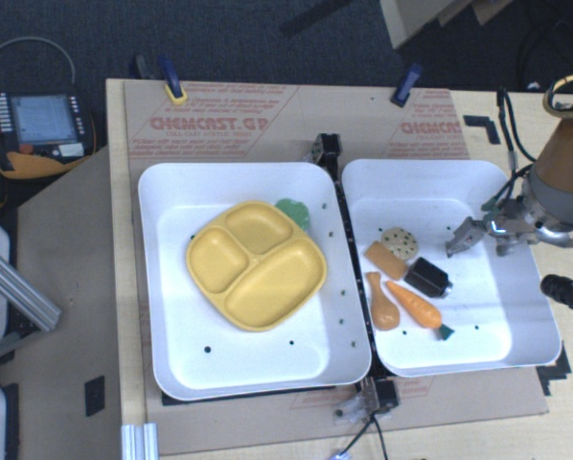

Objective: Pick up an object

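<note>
While no item has yet been selected, the pickable objects lie grouped in the middle of the right bin [516,348], the likely working zone for the arm. Nearest the camera, a carrot [417,307] lies at a slant, its green tip toward the front rim, beside a tan drumstick [382,307]. Just behind them sit a black block [427,278], an orange-brown piece [384,259] and a speckled cookie [399,242], the cookie close against the orange-brown piece. These items are close-packed, so a clean grasp on one looks harder than on an isolated item.

The left bin [167,257] holds a yellow divided plate [258,276], set near centre, with a green piece [294,213] tucked at its far edge.

The jaws [480,234] stand released and empty, spread over bare bin floor to the right of the cookie, apart from every object. The grey arm [555,175] enters from the right, judged to be staging for a descent.

Both bins rest on a cardboard sheet [267,113] clamped to the surface at its far edge. Beyond lie dark carpet [219,17] and a control pendant [42,123].
</note>
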`<action>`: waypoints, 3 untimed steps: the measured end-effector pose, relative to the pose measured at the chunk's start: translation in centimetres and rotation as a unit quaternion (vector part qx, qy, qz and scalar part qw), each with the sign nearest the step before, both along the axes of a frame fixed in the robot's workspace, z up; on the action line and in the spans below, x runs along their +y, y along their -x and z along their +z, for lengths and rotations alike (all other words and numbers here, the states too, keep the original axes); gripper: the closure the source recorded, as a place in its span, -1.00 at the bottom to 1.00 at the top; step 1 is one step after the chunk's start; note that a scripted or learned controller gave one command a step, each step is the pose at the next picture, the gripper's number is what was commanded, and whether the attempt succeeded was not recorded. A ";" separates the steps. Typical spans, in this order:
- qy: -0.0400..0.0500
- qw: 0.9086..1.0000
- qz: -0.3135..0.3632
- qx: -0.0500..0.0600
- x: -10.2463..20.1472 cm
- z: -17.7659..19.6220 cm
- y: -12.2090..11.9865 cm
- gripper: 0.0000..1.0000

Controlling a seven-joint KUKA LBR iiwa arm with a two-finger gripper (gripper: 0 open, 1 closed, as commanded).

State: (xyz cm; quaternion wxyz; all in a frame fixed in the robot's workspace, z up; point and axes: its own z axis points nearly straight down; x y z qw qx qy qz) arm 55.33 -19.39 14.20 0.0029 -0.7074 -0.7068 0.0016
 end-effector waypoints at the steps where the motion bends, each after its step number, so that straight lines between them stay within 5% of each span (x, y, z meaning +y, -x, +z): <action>1: 0.000 1.000 0.000 -0.002 0.0 -5.1 0.1 -1.00; 2: 0.001 1.000 0.000 -0.004 0.0 -3.9 -0.1 1.00; 3: 0.003 1.000 0.001 -0.007 0.2 2.3 -0.8 1.00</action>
